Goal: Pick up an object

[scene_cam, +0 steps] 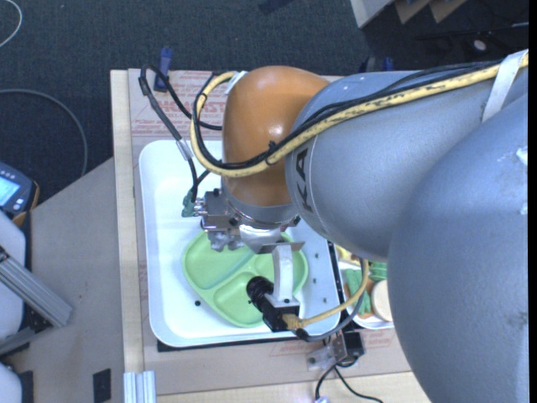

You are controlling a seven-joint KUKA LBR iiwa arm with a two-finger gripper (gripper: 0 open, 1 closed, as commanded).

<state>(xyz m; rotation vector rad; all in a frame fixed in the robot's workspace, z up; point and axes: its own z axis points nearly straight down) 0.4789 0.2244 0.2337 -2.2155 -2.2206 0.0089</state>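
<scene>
- The grey robot arm [403, 158] comes in from the counter's right edge and covers most of the counter's right half.
- Its rounded orange band [260, 124] is above the far part of the left bin, with the wrist pointing down into that bin.
- The jaws are hidden beneath the wrist. I cannot tell how far apart they stand, or whether anything is between them.
- The pale beige counter [126, 225] carries a shallow white rectangular bin [159, 250] close to its left edge.
- A light green plastic tray with moulded compartments [210, 267] lies flat in the near half of this bin. It sits toward the bin's near right corner, directly under the wrist.
- The tray's left rim and two of its raised dividers can be seen. Its right side is covered by the robot's wrist hardware.
- A small dark speck [197, 302] rests on the bin floor, just beside the tray's near left rim.
- The far left part of the bin floor shows bare white.
- Toward the counter's near edge, right of the left bin and below the arm, a pale tan round thing [382, 302] shows. A bit of something green [377, 269] is just beyond it. What they are cannot be made out.
</scene>
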